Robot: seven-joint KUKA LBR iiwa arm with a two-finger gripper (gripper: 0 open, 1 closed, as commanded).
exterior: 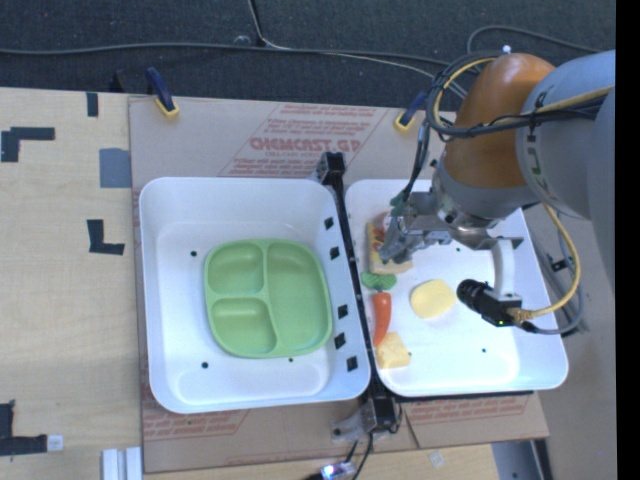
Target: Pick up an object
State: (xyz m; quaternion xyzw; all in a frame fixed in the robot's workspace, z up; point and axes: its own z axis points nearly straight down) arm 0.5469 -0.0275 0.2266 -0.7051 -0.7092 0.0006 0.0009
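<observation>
The tool (398, 243) hangs low over the sandwich (386, 251); grip unclear. It looks mid-grab; next, close firmly and lift.

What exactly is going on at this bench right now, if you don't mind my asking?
A grey KUKA arm reaches in from the right, its gripper down over a sandwich-like toy food at the left edge of the right bin. Whether it has hold of anything cannot be told. Beside it lie a toy carrot, a yellow round piece and a yellow wedge. The left bin holds a green divided plate.
</observation>
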